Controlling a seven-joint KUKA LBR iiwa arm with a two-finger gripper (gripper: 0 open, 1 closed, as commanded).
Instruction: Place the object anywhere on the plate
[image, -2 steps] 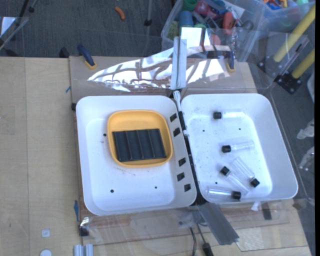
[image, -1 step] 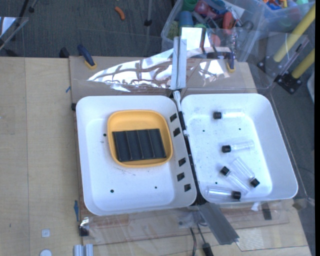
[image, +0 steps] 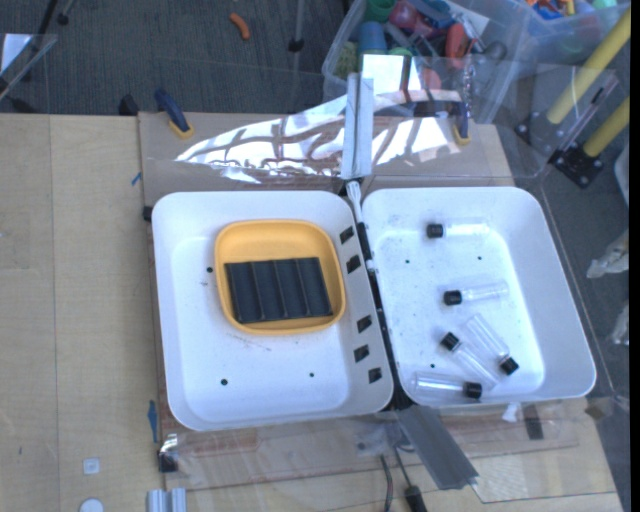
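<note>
Claw state: you cannot tell from this view. Note the yellow plate (image: 226, 262) sitting in the left bin (image: 180, 330), toward its rear half, with a black ribbed block (image: 278, 290) lying flat on it, inside the rim. In the right bin (image: 560, 330) you have five clear vials (image: 478, 294) with black caps, all on their sides: one near the back wall, one mid-bin, two close together below that, and one by the front wall. None of them touches the plate. Small black clips (image: 364, 323) run along the seam between the bins. Behind the bins lies a crinkled, shiny sheet (image: 270, 145).
</note>
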